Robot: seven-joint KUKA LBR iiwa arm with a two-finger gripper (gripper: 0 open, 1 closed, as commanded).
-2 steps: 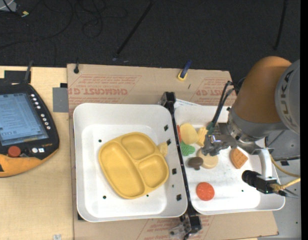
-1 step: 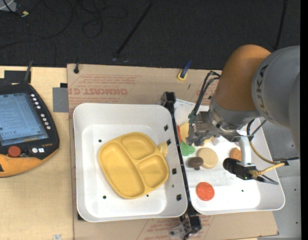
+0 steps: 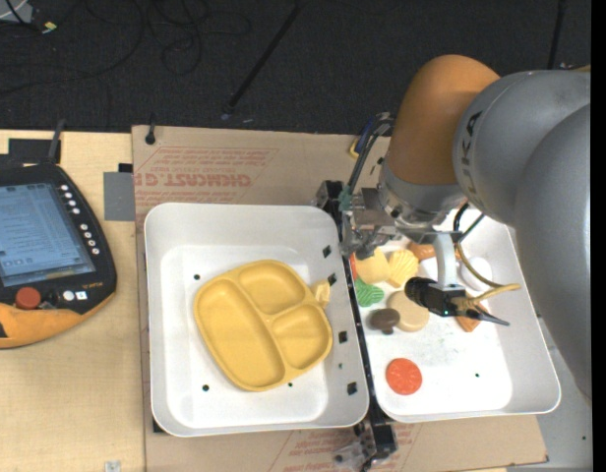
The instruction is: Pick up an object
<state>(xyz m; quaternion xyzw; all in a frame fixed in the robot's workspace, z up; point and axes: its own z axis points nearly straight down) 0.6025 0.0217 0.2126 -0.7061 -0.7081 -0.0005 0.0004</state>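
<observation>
Red disc (image 3: pixel 403 375), lying flat in the right bin (image 3: pixel 524 386) towards its front edge, apart from the other pieces. Behind it, in the left half of the same bin, a loose cluster of small items: a brown piece (image 3: pixel 384 319) touching a beige round piece (image 3: pixel 413 315), a green piece (image 3: pixel 370 295) just beside the bin's left wall, a pale yellow ridged piece (image 3: pixel 393 265) behind these, and an orange piece (image 3: pixel 468 321) on the right of the cluster. The gripper (image 3: pixel 365 242) hangs low over the far left corner of the right bin, close to the wall shared with the left bin (image 3: pixel 165 264) and directly behind the yellow ridged piece; from this angle one cannot tell whether it is open or closed, and nothing can be seen held in it. The left bin holds a yellow divided plate (image 3: pixel 264 323), lying flat near its centre, with a small yellow item (image 3: pixel 323 291) at the plate's right edge. Both bins rest on a cardboard sheet (image 3: pixel 214 165). A control pendant (image 3: pixel 42 254) lies on the bench at left, well apart from the bins.
</observation>
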